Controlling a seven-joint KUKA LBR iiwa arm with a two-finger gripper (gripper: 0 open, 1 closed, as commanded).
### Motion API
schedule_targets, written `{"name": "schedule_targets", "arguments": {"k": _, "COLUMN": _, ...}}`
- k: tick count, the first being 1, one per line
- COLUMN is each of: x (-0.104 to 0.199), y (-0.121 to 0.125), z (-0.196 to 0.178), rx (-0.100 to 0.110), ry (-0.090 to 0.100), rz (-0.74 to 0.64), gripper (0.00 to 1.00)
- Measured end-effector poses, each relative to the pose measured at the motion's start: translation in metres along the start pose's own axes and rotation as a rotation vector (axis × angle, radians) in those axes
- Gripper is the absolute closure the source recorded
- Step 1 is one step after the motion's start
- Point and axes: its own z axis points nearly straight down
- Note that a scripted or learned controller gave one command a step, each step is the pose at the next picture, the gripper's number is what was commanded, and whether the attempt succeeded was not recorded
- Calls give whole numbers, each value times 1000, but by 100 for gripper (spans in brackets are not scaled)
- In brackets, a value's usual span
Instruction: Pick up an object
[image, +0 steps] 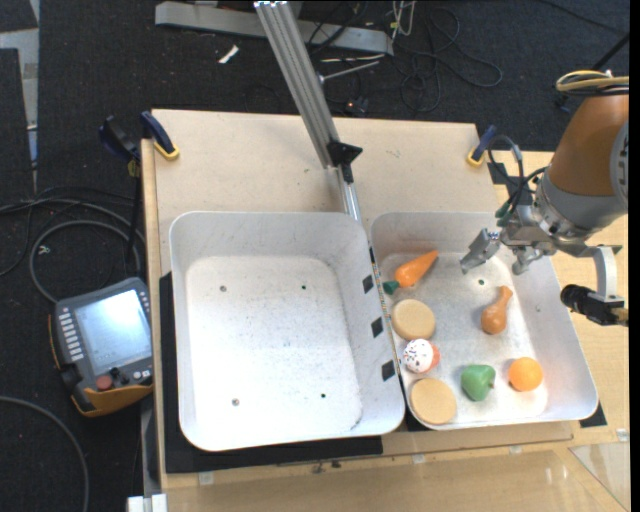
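Nearest me, a tan disc (434, 399) lies in the right bin (572, 350) among untouched toys. Above them the gripper (503, 255) hovers spread and empty; every step of the pickup remains.

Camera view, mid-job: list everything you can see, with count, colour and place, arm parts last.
Bins: two, white, side by side on the bench.
Carrot: one, orange, top left of right bin.
Round discs: two, tan, left side of right bin, second one at the front.
Ball: one, white with red, between the discs.
Drumstick-shaped toy: one, brown-orange, middle of right bin.
Green piece: one, front of right bin.
Orange fruit: one, front right corner.
Clamps: two, blue and yellow, rear bench corners.
Pendant: one, grey and orange, floor at left.
Arm: grey and orange, from right.
Tool: above right bin, holding nothing.
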Motion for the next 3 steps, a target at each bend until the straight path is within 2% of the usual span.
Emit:
{"name": "schedule_targets", "arguments": {"k": 1, "x": 2, "y": -8, "z": 62, "rx": 2, "ry": 1, "rz": 0, "gripper": 0}}
{"name": "schedule_targets", "arguments": {"k": 2, "x": 2, "y": -8, "z": 88, "rx": -2, "ry": 0, "rz": 0, "gripper": 0}}
{"name": "schedule_targets", "arguments": {"k": 3, "x": 2, "y": -7, "z": 76, "rx": -6, "ry": -1, "rz": 0, "gripper": 100}}
